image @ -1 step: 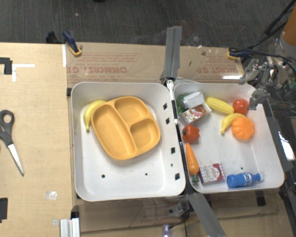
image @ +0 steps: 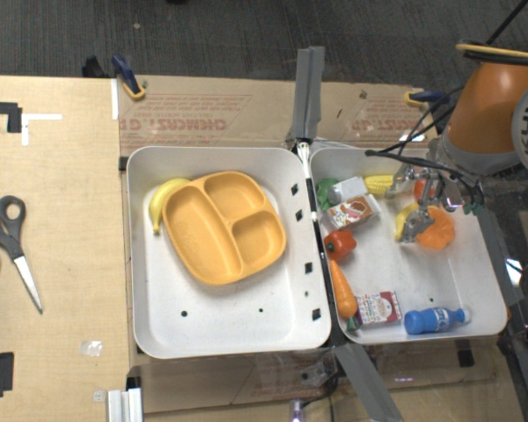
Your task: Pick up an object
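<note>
Arm: the grey arm with its orange band is seen reaching in from the right, over the upper part of the right bin.
Gripper: the gripper is lowered into the right bin, its tips set against the left side of an orange fruit; something yellow is seen just beside the tips (what it is cannot be made out).
Gripper state: whether the jaws are wide or narrow cannot be told, and nothing is clearly seen held.
Right bin, upper left: a green item, a white carton and a corn cob are grouped near the divider, with a small printed packet just below them.
Right bin, left side: a red tomato is placed above a carrot, both lying along the bin's left wall.
Right bin, bottom: a small red and white box and a blue bottle (lying on its side) are found near the lower rim.
Left bin: a yellow divided plate is laid in the left bin, with a banana touching its upper left edge.
Bench: a pair of scissors is left on the wooden bench, well apart from both bins.
</note>
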Controlling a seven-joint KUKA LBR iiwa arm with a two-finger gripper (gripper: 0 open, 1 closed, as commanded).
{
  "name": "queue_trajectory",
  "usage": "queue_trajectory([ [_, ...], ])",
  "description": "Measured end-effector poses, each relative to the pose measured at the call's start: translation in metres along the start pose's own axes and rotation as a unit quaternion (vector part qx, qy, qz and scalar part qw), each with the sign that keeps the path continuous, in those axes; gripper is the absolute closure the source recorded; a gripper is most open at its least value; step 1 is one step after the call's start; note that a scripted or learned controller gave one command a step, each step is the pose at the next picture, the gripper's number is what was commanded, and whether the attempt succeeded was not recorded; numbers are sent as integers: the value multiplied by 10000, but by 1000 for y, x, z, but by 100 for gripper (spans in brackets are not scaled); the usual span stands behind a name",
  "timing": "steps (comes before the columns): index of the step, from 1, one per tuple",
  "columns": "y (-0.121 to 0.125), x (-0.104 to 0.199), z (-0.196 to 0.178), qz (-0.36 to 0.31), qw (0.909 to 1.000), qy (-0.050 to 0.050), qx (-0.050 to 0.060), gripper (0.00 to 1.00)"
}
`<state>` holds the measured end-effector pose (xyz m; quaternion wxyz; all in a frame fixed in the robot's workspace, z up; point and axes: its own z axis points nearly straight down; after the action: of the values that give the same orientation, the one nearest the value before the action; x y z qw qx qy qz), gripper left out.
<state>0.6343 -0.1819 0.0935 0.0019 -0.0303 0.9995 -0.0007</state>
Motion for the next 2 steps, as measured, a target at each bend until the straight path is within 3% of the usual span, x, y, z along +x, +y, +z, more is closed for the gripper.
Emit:
queue_trajectory([
  [1, -19, 56, 0, -315, 9995, -1, -3, 0],
  [2, -18, 54, -11, -335, 9994, -29, 8, 100],
])
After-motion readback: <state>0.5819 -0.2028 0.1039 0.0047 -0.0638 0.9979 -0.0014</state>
